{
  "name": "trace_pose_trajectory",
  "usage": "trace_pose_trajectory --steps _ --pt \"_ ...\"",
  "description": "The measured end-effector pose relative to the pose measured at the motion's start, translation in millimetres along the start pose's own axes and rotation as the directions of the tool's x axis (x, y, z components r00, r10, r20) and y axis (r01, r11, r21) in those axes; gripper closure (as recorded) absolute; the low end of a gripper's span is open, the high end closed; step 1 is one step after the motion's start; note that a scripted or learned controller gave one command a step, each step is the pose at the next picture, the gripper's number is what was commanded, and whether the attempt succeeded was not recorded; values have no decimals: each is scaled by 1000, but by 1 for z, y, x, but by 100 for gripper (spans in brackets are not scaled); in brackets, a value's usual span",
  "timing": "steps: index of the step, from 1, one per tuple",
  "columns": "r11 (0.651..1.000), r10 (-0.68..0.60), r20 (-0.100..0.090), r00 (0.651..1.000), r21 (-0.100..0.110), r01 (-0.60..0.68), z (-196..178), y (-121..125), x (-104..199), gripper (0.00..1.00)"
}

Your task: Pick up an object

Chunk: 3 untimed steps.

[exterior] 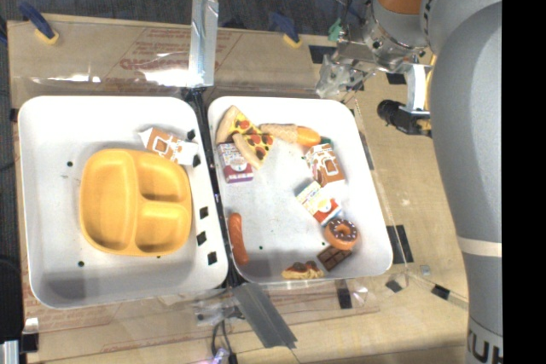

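1. Gripper [334,81] position: above the far rim of the right bin [368,183], near its far right corner, clear of all contents. Nothing is visible between the fingers; whether they are apart or together cannot be determined from this view
2. Candidate objects all lie in the right bin. The nearest are the pizza slice [245,135] and the croissant [290,133] along the far wall
3. Recommended approach, as a judgement: select a piece standing apart from its neighbours, descend vertically over its centre, and align the fingers across its narrow dimension. The sausage [236,238] lies against the left wall, which would likely obstruct one finger
4. Count, right bin: one pizza slice, one croissant, one purple carton [234,161], two small printed cartons [324,164], one doughnut [342,232], one chocolate piece [329,257], one sausage, one small item at the near wall, not identifiable
5. Count, left bin [43,209]: one yellow divided tray [135,202], one small carton [169,147] at its far edge
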<state>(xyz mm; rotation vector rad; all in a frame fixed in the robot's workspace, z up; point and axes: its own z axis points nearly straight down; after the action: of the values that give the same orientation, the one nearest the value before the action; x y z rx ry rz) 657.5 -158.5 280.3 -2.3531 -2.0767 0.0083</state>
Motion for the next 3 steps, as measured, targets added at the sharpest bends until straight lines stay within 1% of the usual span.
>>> trace_pose_trajectory --steps 1,2,3 --pt "1000 20 -1 1000 7 -20 54 -6 42 100" --pt "946 323 0 946 0 -323 17 -7 54 100" --pt "990 143 1 990 15 -143 165 -52 33 100"
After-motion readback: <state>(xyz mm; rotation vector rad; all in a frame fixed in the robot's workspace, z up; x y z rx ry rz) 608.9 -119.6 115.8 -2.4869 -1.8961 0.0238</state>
